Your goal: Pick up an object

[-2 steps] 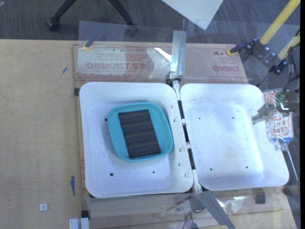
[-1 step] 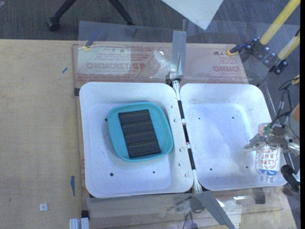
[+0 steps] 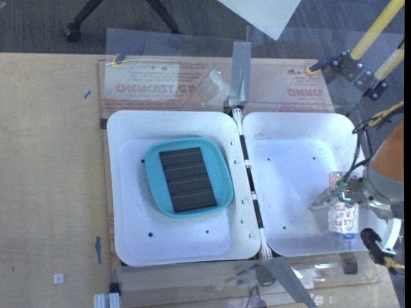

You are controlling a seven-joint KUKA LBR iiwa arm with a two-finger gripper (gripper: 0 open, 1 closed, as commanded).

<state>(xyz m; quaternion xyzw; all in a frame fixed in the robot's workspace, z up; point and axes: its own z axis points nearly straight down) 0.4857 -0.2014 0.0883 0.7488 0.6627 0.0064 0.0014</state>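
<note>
While the hand (image 3: 334, 201) hovers, a can (image 3: 341, 218) lies below.

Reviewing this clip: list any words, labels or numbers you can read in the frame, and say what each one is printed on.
"CHEMCAST GP", roughly, in faint red print: on the left protective sheet behind the bins; the letters are blurred, so this reading is uncertain.
Red print on the right sheet: too blurred to read.
Red and white label on the small container in the right bin, by the gripper: too small to read.
</note>
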